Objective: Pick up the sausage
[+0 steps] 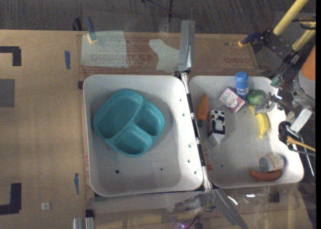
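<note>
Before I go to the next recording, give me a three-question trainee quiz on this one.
1. True or false: the sausage lies in the left bin.
2. What touches or nearly touches the sausage? A) can B) banana C) carrot
3. Fill in: the teal plate sits in the ____ bin.

Key: 1. False; it lies at the near edge of the right bin. 2. A. 3. left.
</note>
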You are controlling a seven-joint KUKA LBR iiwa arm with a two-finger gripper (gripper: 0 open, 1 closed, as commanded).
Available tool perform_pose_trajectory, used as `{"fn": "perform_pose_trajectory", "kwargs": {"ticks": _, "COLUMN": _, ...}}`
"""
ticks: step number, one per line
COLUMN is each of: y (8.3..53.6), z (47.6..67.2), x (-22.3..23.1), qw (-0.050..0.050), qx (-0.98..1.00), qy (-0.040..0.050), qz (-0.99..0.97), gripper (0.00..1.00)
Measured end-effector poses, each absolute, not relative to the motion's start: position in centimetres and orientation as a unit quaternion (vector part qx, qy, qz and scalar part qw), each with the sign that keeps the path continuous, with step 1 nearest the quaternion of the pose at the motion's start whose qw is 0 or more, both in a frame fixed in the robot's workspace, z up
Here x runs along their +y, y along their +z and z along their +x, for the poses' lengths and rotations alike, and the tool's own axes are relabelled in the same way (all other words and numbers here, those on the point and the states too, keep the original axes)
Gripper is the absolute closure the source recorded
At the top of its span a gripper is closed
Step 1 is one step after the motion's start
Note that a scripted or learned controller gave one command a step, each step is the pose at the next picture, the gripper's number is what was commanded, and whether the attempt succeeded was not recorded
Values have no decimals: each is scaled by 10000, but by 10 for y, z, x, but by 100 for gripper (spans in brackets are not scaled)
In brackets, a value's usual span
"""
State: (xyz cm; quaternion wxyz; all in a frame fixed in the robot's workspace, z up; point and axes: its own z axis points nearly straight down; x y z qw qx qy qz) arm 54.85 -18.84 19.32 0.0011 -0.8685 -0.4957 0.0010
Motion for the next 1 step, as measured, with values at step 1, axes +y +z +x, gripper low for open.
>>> {"fn": "perform_pose_trajectory", "kwargs": {"ticks": 1, "y": 88, "z": 500, "x": -167, "qw": -16, "qx": -4502, "qy": -27, "qz": -8929, "gripper": 0}}
